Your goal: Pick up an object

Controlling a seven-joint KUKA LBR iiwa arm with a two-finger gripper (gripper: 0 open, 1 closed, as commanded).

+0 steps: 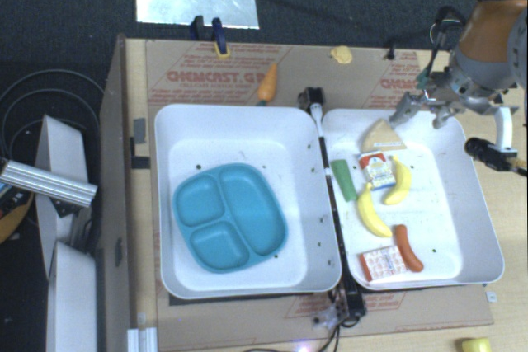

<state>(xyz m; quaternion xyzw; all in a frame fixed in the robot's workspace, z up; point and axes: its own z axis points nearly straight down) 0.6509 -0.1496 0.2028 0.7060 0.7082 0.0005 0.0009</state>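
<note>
My gripper (422, 113) hangs over the far rim of the right bin (478, 218), its two fingers spread open with nothing between them. Just below and left of it lies a tan wedge (382, 136). Nearer the front of that bin are a red-and-white carton (377, 170), two bananas (402, 183) (373, 214), a green stick (343, 179), a brown sausage (407, 247) and a red-and-white packet (382, 263).
The left bin (247, 128) holds a blue divided plate (229, 215). A carrot (267, 82) and a small yellow piece (341, 55) lie on the cardboard behind the bins. A black clamp (312, 100) sits where the bins meet.
</note>
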